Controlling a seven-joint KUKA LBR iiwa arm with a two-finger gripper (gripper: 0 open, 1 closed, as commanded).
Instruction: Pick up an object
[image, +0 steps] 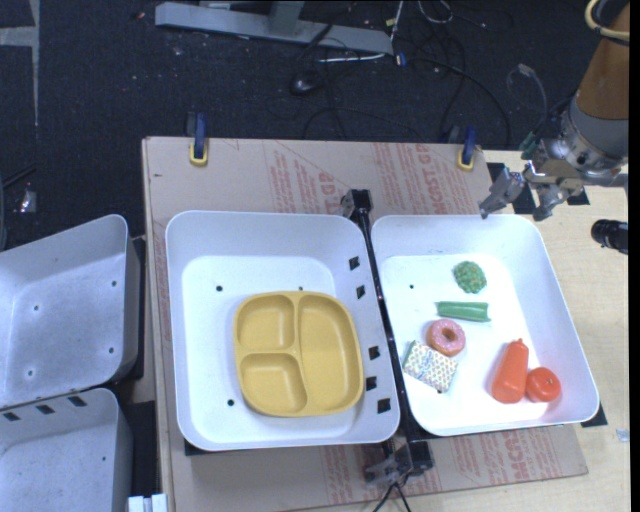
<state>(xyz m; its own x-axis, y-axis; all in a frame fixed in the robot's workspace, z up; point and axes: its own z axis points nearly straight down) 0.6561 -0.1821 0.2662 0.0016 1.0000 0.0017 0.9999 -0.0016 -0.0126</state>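
Note:
The right bin (560, 300) holds a bumpy green piece (469, 276), a green pod (463, 311), a pink-iced donut (446, 337), a patterned square pad (431, 366), an orange bottle (510, 372) and a red ball (543, 384). My gripper (520, 198) hangs above the bin's far rim at the upper right, well behind all these items. Its fingers (496, 199) are spread open with nothing between them.
The left bin (200, 300) carries a yellow three-section plate (298, 352). A black divider strip (372, 300) runs between the two bins. Two clamps (199, 140) pin the cardboard sheet at its back edge. White trays (60, 300) lie off to the left.

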